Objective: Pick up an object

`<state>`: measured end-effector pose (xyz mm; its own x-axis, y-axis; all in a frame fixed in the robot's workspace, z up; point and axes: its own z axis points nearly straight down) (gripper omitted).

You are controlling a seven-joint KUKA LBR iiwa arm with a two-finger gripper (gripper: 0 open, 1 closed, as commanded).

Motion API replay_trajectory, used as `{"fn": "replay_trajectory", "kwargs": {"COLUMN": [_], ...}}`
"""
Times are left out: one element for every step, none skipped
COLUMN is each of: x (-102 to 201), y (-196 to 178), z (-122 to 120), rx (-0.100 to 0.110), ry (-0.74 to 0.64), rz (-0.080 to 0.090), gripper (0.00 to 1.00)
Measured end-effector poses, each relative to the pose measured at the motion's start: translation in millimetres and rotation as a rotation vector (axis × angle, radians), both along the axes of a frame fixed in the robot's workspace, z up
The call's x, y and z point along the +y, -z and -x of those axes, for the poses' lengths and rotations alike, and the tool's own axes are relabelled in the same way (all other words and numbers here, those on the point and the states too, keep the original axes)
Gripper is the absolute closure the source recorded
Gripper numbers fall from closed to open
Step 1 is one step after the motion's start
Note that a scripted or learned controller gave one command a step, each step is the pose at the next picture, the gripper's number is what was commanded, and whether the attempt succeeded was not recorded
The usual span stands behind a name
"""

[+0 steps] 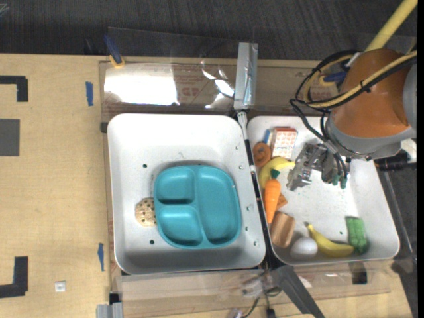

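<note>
Two white bins sit side by side on the tabletop (53, 177). Left bin (126, 138): teal divided plate (197, 205), cookie (145, 211) touching its left edge. Right bin (377, 197): carrot (271, 197), banana (329, 242), green block (357, 234), small carton (284, 140), white egg (305, 246). Pincer (311, 171) hangs over the right bin just beside the carrot, nothing seen between its fingers; released or clenched, cannot tell.

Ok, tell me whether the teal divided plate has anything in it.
Empty. All three compartments of the teal divided plate show bare teal; the cookie lies beside its left edge on the left bin floor.
</note>
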<state>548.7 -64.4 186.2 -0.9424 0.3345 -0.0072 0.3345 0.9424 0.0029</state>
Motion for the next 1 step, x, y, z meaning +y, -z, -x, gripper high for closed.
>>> {"fn": "replay_trajectory", "kwargs": {"x": [11.3], "y": [0.3], "z": [-27.7], "rx": [-0.001], "ry": [-0.623], "rz": [0.003], "gripper": [1.00]}}
